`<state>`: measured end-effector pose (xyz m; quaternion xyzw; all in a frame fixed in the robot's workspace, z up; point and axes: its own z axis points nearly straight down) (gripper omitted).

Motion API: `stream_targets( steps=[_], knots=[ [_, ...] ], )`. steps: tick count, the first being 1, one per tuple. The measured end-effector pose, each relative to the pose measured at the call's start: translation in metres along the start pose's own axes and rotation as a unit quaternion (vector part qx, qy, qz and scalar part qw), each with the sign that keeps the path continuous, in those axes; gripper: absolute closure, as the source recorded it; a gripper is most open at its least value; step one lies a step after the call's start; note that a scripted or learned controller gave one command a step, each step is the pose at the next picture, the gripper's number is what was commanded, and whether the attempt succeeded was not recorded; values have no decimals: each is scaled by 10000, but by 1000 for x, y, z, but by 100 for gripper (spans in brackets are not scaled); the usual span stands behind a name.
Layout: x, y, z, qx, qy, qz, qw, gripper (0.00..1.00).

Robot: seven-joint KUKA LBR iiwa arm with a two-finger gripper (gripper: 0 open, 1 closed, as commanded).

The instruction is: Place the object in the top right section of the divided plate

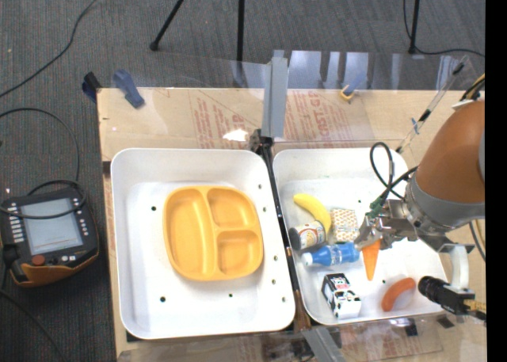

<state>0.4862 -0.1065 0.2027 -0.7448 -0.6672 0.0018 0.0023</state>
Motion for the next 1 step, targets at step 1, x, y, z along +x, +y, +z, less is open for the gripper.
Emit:
stream_targets(
  steps=[1],
  knots=[
    [65, -19, -10, 12, 2, -150, 9999, 100]
  ],
)
